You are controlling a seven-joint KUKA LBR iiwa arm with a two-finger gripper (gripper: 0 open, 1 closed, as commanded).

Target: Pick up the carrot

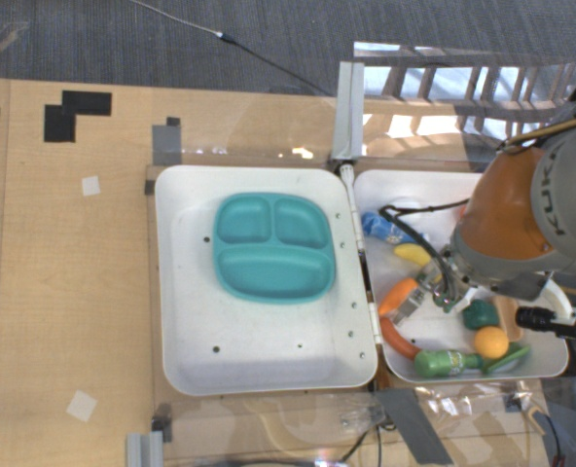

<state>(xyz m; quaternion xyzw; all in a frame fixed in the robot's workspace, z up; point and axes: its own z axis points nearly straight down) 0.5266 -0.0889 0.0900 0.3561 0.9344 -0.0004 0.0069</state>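
The carrot is a short orange piece lying slantwise near the left wall of the right bin. My gripper hangs low over the bin just to the carrot's right. It looks open, with one silvery finger right at the carrot's lower end and the other further right. Nothing sits between them. The grey arm with its orange band covers the bin's right half.
A red-orange curved piece lies just below the carrot. A blue item, a yellow one, a dark green block, an orange ball and a green vegetable crowd the right bin. The left bin holds a teal divided plate.
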